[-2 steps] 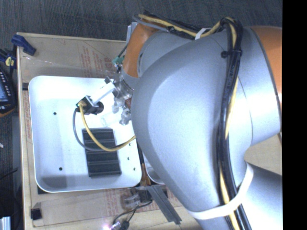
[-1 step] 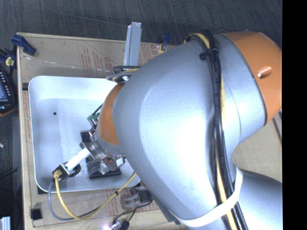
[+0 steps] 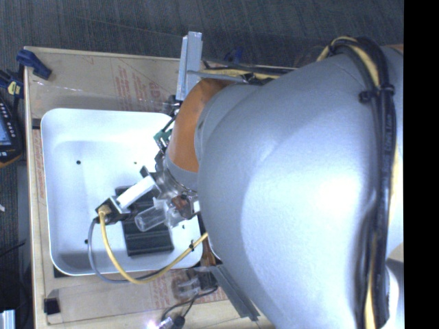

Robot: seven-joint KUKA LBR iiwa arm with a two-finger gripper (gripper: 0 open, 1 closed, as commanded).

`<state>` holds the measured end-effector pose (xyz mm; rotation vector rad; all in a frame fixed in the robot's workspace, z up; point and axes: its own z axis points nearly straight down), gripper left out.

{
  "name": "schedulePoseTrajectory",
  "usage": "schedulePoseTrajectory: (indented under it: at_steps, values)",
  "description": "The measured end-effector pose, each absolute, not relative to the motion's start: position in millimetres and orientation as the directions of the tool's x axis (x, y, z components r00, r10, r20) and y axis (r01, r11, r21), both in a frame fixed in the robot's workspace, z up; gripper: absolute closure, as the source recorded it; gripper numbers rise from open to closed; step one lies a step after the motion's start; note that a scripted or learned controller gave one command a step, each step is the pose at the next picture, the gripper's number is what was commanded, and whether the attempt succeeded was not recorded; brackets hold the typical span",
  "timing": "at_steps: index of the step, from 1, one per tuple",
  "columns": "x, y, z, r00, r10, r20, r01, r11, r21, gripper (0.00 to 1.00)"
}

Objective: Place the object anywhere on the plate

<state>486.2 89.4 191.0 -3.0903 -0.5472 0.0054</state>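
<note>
Gripper [image 3: 154,218] hovers over a black block [image 3: 149,242] at the bin's [image 3: 62,136] bottom edge (open or closed: cannot tell); placing apparently remains.

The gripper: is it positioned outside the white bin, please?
No, the gripper sits over the white bin's floor, beside a black block.

A robotics lab, set up as a test bench.

A big grey robot arm [image 3: 295,184] with an orange band [image 3: 184,132] leans over a plywood bench [image 3: 103,67] stamped with faint red lettering. A shallow white bin [image 3: 62,136] sits on the bench. A blue clamp [image 3: 33,62] grips its far left corner, and a bare aluminium post [image 3: 191,64] stands at its far edge. Loose wires [image 3: 185,293] lie along the near edge. Dark grey carpet [image 3: 103,12] runs beyond the bench, and a black handheld device [image 3: 7,132] with a bluish screen lies off its left edge.
</note>
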Motion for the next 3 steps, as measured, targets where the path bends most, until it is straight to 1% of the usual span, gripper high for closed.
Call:
schedulePoseTrajectory:
  at_steps: [1, 2, 3]
  values:
    - [555.2, 50, 201, 0.894, 0.449, -0.004, 0.449, -0.894, -0.005, 1.0]
    - [476.0, 53, 269, 0.659, 0.752, -0.003, 0.752, -0.659, -0.005, 1.0]
    - [474.3, 119, 110, 0.789, 0.614, -0.008, 0.614, -0.789, -0.005, 1.0]
